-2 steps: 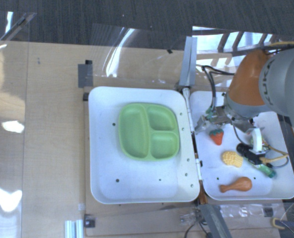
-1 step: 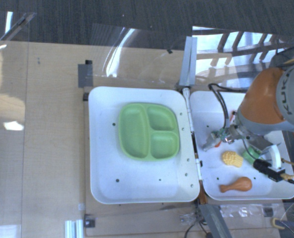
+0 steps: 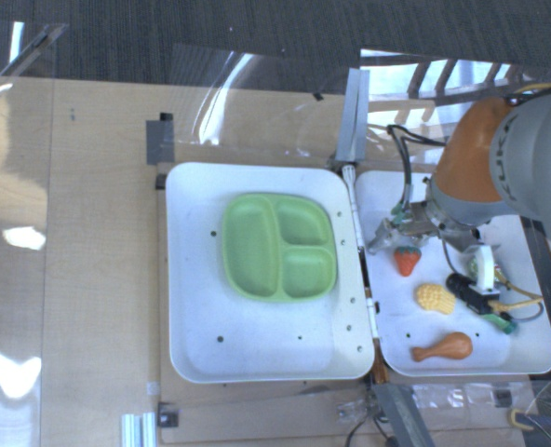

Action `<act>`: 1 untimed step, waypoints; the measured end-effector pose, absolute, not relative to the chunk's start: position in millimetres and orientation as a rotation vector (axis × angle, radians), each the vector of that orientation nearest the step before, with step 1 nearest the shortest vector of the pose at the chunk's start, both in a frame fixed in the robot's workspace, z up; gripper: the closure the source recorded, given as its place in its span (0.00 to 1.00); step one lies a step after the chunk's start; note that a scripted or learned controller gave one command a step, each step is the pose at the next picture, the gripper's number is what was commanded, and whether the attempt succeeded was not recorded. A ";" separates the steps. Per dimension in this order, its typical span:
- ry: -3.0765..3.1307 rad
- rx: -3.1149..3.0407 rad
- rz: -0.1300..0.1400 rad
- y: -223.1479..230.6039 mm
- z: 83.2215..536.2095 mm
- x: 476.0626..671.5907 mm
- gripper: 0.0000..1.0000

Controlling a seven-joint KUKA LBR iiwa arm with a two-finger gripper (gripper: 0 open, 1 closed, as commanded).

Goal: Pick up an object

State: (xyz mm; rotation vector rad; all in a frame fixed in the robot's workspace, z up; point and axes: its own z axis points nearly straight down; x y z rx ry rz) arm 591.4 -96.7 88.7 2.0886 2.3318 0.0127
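In the right bin lie a red toy strawberry, a yellow corn piece and a brown toy drumstick. My gripper hangs low over the bin's left part, directly above the strawberry's green top and very close to it. The arm's grey body and orange band cover the bin's upper right. Whether the strawberry is gripped is unclear from this angle.
The left bin holds a green divided plate near its middle. A thin wall separates the two bins, just left of the gripper. A grey post stands behind the bins.
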 end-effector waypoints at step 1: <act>2.395 2.014 0.010 -113.3 89.4 544.0 0.00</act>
